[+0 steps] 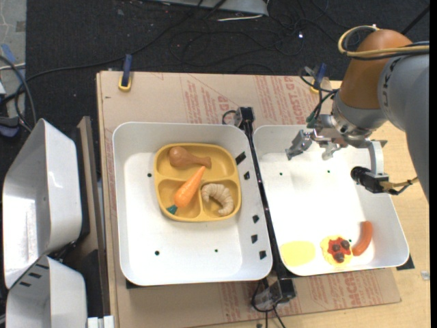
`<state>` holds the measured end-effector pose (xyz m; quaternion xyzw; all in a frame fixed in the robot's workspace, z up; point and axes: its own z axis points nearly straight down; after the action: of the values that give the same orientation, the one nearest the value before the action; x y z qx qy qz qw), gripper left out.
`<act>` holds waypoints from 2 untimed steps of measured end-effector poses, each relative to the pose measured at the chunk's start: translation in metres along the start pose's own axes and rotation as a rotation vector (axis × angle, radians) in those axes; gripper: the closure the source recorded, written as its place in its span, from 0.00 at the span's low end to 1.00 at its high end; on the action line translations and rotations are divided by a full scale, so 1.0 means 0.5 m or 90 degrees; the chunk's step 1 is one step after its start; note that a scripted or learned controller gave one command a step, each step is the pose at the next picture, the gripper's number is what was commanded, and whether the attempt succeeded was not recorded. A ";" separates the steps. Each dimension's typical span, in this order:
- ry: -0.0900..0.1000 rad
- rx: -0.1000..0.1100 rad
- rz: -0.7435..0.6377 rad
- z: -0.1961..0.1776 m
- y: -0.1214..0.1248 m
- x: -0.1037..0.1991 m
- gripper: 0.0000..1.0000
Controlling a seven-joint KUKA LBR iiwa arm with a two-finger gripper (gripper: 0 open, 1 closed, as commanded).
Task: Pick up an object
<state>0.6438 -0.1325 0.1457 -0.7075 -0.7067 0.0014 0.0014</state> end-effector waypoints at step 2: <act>-0.001 -0.004 0.000 0.079 0.002 0.001 1.00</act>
<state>0.6448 -0.1319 0.1064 -0.7073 -0.7069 -0.0006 -0.0012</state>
